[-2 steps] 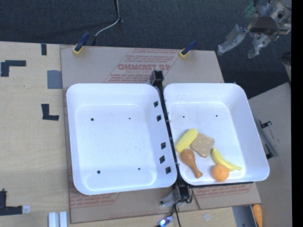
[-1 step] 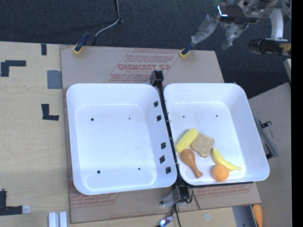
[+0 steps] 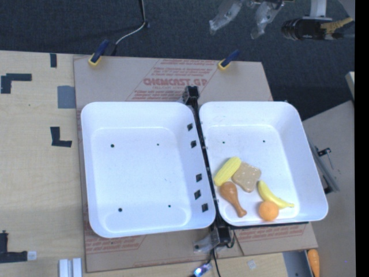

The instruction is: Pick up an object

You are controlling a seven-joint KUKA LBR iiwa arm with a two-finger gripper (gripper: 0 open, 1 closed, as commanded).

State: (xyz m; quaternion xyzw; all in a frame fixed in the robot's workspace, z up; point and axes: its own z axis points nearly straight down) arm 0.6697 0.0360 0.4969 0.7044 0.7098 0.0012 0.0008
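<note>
The claw (image 3: 242, 17) hangs beyond the surface's far edge, its two translucent fingers (image 3: 222, 16) spread apart with nothing between them. Well apart from it, in the right bin (image 3: 300, 126), five items cluster near the near edge: corn cob (image 3: 227, 170), toast slice (image 3: 247, 177), drumstick (image 3: 233, 197), banana (image 3: 272, 195), orange (image 3: 268, 211).

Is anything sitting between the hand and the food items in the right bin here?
Nothing visible. The hand hangs above the bench's far edge, fingers spread apart, holding nothing. The corn, toast, drumstick, banana and orange lie uncovered in the near part of the right bin.
</note>
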